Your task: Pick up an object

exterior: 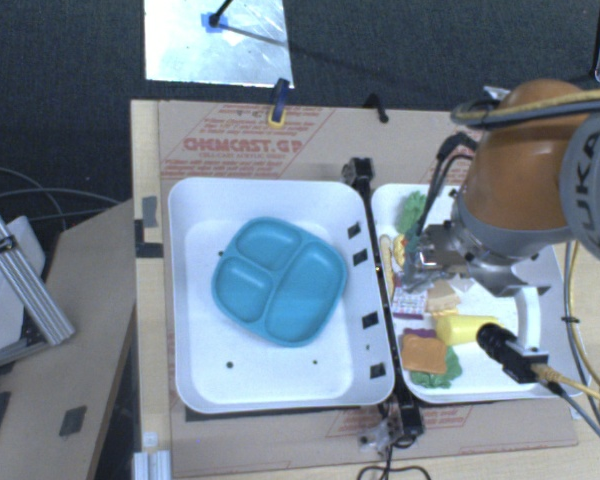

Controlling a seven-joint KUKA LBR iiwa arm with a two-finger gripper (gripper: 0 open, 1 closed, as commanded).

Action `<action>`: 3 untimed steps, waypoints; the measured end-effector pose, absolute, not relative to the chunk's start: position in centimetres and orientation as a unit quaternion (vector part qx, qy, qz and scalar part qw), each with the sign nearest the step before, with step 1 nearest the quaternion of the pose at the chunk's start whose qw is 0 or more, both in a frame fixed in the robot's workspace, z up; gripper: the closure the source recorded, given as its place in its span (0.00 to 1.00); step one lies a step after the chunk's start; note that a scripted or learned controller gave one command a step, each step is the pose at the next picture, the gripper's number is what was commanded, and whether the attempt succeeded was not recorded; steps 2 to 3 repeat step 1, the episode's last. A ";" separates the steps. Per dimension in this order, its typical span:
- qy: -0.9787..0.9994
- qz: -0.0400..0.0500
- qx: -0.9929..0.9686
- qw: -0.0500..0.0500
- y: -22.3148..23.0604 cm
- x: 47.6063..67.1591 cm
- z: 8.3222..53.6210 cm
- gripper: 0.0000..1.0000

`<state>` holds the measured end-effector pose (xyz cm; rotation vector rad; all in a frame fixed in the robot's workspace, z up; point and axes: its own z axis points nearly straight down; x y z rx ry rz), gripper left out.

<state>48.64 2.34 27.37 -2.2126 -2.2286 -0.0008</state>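
Left bin (195, 368) holds one blue divided plate (280, 280), sitting flat near the middle – not in play for this grab, nothing else loose around it.

Divider between the bins has black clips (361, 259) running down it. Keep the descent off that edge.

Right bin (535, 383) is where the pickable stuff is, all crowded on the left half: a green leafy piece (411, 208) up top, a small printed packet (410, 301) just under the wrist, a yellow block (459, 327) beside it, and an orange-brown piece on a green one (428, 353) toward the near wall. Yellow block and the orange piece look touching or nearly so.

Gripper (417, 261) is down low over the packet area, arm body covering most of it – can't tell how far the fingers are spread, and nothing is visibly between them. So no grasp to claim yet.

My read: mid-descent or at grasp height on the clutter near the divider. To do it well:
- commit to one item, likely the packet or the yellow block
- the packet looks flat and thin, probably slips – the block is the safer target
- close fully before lifting, lift straight up, watch for a neighbour dragging along
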 end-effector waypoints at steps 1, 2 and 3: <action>-0.709 0.000 -0.705 -0.001 2.0 56.0 23.5 1.00; -0.709 0.000 -0.705 -0.001 2.0 56.0 23.5 1.00; -0.709 0.000 -0.705 -0.001 2.0 56.0 23.5 1.00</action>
